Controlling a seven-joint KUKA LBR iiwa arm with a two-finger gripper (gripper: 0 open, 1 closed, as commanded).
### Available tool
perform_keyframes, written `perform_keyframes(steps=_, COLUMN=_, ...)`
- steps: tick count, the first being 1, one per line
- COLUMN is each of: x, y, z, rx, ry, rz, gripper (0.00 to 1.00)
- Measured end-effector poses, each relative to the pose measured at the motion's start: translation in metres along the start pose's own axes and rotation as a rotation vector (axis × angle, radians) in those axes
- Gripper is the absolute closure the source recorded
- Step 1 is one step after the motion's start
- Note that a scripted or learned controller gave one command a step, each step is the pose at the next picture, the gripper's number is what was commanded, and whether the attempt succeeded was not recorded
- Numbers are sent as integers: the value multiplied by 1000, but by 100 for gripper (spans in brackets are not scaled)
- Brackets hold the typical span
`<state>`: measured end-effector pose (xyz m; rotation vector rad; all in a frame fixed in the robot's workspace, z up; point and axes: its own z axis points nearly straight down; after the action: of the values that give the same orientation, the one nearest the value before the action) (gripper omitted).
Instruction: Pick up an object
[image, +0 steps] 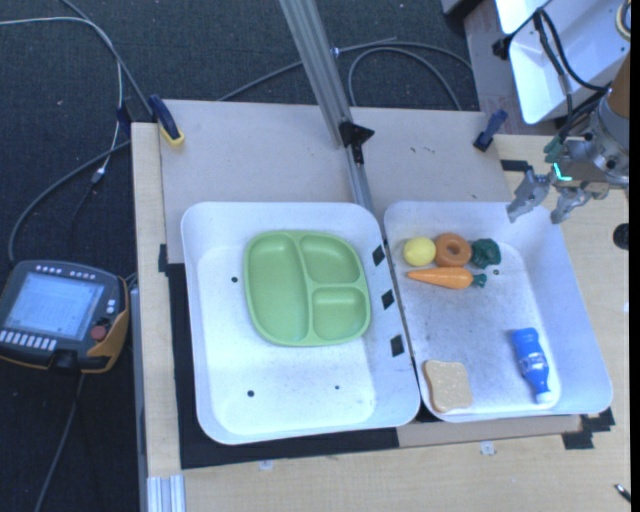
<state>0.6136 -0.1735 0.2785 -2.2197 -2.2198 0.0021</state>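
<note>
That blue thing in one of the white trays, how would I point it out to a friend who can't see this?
Start at the right-hand white bin, the one holding the toy food. Look toward its near right corner, where a small blue bottle lies on its side, apart from the slice of bread. It is the bin's one blue item.

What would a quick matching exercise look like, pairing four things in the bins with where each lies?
Things:
1. green divided plastic plate
2. blue plastic bottle
3. tan bread slice
4. orange toy carrot

Places:
A. right bin, near-left corner
B. left bin, middle
C. right bin, far end, beside the yellow ball
D. right bin, near-right side

Pairs: 1-B, 2-D, 3-A, 4-C
</note>
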Motion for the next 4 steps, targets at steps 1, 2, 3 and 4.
perform_keyframes(steps=1, x=0, y=1, z=-1, rx=-3, ry=-1, rz=-1, gripper=0)
perform_keyframes(steps=2, x=4, y=2, z=41, rx=2, ry=0, rz=-1, gripper=0)
perform_keyframes(steps=3, x=5, y=6, z=103, rx=4, ry=1, rz=-1, gripper=0)
perform_keyframes(steps=4, x=11, y=-1, z=163, rx=4, ry=2, rz=0, gripper=0)
